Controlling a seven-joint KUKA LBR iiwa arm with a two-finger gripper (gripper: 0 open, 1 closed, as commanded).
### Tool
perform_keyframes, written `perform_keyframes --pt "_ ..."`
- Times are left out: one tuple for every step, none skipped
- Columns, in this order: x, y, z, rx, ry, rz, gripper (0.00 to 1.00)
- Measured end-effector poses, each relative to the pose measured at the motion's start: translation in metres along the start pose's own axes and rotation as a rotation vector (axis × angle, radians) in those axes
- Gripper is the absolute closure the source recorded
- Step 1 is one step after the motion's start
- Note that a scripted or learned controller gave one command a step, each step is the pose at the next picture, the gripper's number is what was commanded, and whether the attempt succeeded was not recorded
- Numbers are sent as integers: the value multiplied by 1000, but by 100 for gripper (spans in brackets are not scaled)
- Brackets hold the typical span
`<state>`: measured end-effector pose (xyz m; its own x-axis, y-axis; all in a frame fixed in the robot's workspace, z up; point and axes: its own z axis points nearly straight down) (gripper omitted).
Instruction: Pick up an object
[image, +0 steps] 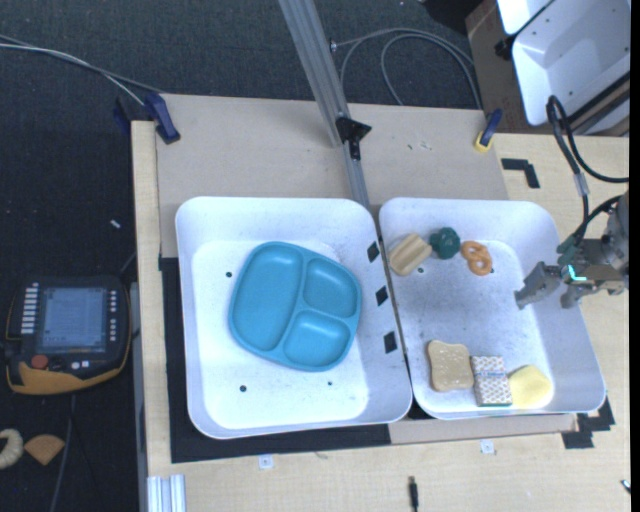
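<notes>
The right bin (560, 235) holds several small objects. Along its far side lie a tan roll (407, 253), a dark green ball (445, 241) and an orange pretzel (478, 258). Near its front edge sit a slice of toast (450, 365), a checkered cracker (489, 381) and a yellow lemon-shaped piece (530, 386). My gripper (551, 294) hangs over the right side of this bin, to the right of the pretzel and above the lemon piece. Its two dark fingers stand apart, open, with nothing between them.
The left bin (200, 300) carries a blue divided plate (295, 303). A metal pole (330, 80) slants down to the gap between the bins. A teach pendant (68, 330) lies on the floor at the left. The right bin's middle is bare.
</notes>
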<state>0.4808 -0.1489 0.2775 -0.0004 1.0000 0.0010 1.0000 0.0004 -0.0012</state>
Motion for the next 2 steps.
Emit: perform_keyframes --pt "0 0 0 -1 0 0 0" --pt "-3 -1 62 7 2 1 0"
